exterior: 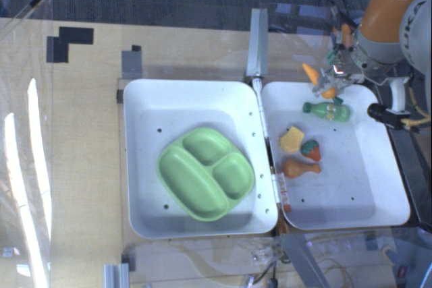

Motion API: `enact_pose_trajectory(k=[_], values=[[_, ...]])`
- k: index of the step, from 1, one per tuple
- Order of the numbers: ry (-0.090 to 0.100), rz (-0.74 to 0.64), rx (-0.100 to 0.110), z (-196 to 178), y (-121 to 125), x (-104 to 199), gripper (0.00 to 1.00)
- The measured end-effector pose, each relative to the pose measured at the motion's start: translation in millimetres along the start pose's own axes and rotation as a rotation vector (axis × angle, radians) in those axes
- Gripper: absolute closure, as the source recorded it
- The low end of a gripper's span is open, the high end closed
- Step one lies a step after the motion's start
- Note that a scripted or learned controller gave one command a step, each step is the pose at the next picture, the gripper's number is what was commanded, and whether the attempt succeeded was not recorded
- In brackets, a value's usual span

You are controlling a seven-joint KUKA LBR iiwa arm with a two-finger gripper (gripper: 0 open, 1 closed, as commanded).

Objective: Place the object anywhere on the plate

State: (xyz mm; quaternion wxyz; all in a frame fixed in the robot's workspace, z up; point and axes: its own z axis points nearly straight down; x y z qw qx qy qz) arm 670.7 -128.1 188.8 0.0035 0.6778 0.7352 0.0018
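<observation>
My jaws (pixel 335 71) hover over the right bin's (pixel 364 209) far edge, near an orange carrot (pixel 310 72); I cannot tell whether they grip it. The green plate (pixel 206 174) in the left bin (pixel 145 145) carries nothing, so placing remains

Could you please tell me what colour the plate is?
Light green; the plate shows in the camera view, in the left bin.

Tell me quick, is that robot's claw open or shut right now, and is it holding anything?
Claw: at the far edge of the right shallow white bin, near a small orange carrot-shaped toy; whether it is open, shut or holding anything cannot be told.
</observation>
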Motion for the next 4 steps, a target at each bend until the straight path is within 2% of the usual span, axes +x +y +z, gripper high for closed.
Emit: enact_pose_trajectory(k=[1, 2, 3, 4], values=[[0.003, 0.263, 0.003, 2, -66, 72, 1.00], [0.003, 0.279, 0.003, -75, -129, 164, 1.00], [0.003, 0.210, 0.006, 3, -137, 208, 1.00], [0.003, 0.212, 0.005, 3, -136, 207, 0.00]])
